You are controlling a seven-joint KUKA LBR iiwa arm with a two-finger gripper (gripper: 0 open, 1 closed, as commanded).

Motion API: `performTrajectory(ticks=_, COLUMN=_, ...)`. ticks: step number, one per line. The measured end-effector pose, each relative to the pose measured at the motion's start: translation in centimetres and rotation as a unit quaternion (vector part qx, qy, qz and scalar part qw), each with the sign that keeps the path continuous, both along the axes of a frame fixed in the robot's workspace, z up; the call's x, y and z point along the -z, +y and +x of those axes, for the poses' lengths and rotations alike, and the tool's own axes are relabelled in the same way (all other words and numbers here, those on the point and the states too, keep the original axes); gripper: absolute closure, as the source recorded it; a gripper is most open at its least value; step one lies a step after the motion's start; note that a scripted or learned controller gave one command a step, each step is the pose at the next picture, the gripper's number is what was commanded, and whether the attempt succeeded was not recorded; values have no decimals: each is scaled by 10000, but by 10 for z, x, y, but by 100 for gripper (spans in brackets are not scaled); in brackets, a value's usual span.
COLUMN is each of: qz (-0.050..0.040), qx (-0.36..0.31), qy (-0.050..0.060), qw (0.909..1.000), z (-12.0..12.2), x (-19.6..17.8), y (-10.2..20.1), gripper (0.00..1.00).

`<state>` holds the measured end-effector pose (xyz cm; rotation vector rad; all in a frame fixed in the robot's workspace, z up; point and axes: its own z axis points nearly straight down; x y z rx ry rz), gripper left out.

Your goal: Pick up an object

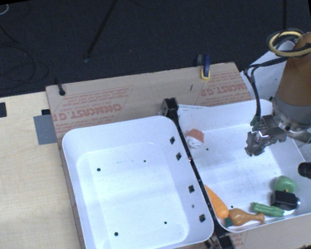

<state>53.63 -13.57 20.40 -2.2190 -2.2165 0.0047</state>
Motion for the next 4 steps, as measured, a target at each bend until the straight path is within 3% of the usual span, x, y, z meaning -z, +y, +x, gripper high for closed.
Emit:
performTrajectory(ticks=1, qz=-5, qx=11, qy=-13, qw=10000, z=-46, x=121, y=-10, gripper=100)
performTrajectory(ticks=3, qz=11, qx=55, qy=-1, qw=10000, z=-45, x=97, y=-12, gripper=100)
performTrajectory(ticks=4, qz=-18, qx=-7, qy=-31, qw=10000, z=-61, x=117, y=41, gripper=100)
